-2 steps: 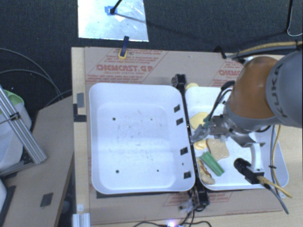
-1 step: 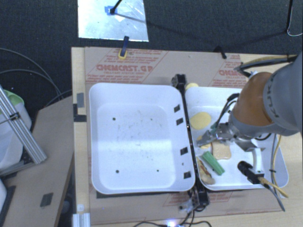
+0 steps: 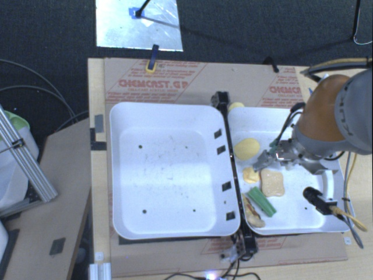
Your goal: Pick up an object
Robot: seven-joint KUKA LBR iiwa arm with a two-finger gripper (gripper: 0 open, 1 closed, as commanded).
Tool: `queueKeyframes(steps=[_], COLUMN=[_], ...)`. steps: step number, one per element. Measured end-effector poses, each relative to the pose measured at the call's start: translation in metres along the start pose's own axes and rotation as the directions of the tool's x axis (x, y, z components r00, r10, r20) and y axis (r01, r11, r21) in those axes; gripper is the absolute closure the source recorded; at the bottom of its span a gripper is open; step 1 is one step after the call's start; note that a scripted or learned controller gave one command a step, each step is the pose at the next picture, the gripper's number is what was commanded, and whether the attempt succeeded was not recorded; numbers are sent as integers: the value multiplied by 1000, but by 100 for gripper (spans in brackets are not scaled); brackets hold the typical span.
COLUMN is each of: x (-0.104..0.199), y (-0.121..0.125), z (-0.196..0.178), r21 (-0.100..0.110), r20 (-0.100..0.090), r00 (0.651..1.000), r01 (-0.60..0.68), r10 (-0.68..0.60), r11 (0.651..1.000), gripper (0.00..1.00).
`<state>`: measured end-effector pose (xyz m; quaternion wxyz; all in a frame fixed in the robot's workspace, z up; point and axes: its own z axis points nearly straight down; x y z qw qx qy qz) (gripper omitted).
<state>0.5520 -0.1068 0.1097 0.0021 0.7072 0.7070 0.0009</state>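
now end effector [image 3: 269,158] hovers just above tan sponge [image 3: 272,183] in rt bin [image 3: 303,226].

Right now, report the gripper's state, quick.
Gripper: cannot be told. It hangs low in the right white bin, between the round yellow ball and the tan sponge-like block.

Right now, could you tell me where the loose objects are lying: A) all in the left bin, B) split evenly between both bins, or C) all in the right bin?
C: the yellow ball, the tan sponge-like block and the green piece all lie in the right bin, beside the gripper.
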Motion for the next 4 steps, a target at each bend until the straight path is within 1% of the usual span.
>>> queueKeyframes(steps=[1, 2, 3, 4], x=[18, 20, 20, 25], y=[-53, -4, -2, -34], z=[-36, 26, 10, -80], r21=[4, 0, -11, -4], r20=[-3, -1, -1, -1], r00=[1000, 1000, 1000, 1000], r01=[0, 5, 4, 4], r10=[0, -5, -4, -4], r11=[1000, 1000, 1000, 1000], gripper=[0, 0, 100, 100])
